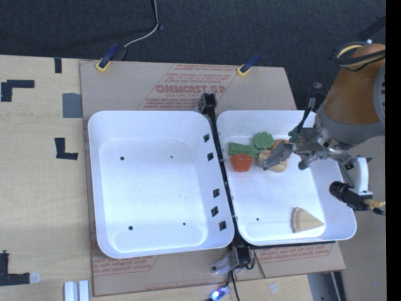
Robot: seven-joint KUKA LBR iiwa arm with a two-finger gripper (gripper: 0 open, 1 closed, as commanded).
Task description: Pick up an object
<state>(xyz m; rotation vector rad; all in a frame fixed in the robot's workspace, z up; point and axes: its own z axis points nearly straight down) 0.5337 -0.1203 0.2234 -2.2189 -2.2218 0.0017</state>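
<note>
The gripper [276, 158] sits low in the right bin [269, 227], jaws narrowly apart right over a small tan piece [279, 164] (can't tell if they're actually gripping it). A red piece [242, 162] lies just left.

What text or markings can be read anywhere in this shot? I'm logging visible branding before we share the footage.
"CHEMCAST GP": red print, repeated on the brown sheet under the two white bins; clearest just above the bins.
Other red print lines on that sheet, along its lower edge: too blurred to read.
Black marks on the wooden bench: tape shapes, not letters.
</note>
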